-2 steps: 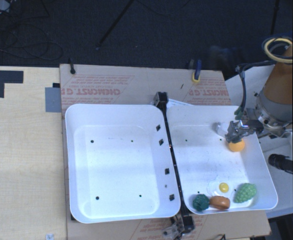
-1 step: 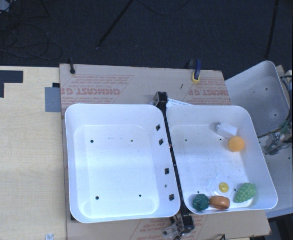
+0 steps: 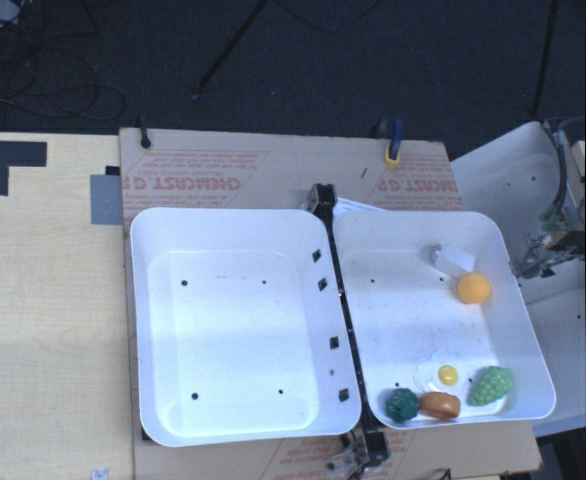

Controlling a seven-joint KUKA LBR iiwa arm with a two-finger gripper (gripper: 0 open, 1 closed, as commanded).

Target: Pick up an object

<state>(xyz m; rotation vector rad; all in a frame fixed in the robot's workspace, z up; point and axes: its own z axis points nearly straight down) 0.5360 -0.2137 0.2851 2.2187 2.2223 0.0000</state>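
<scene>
I see two bins: the left bin (image 3: 233,328) bare, the right bin (image 3: 403,318) holding everything. The arm (image 3: 558,228) sits at the right bin's far edge, above nothing; I cannot tell the claw's state. By my read, nothing is picked yet. Candidates: green bunch (image 3: 490,385), orange ball (image 3: 473,288), clear block (image 3: 453,260), orange piece (image 3: 439,404), teal lump (image 3: 403,404), egg (image 3: 445,376).

right bin (image 3: 513,268): orange ball (image 3: 473,288) | green grapes (image 3: 490,385) (near front edge)
</scene>
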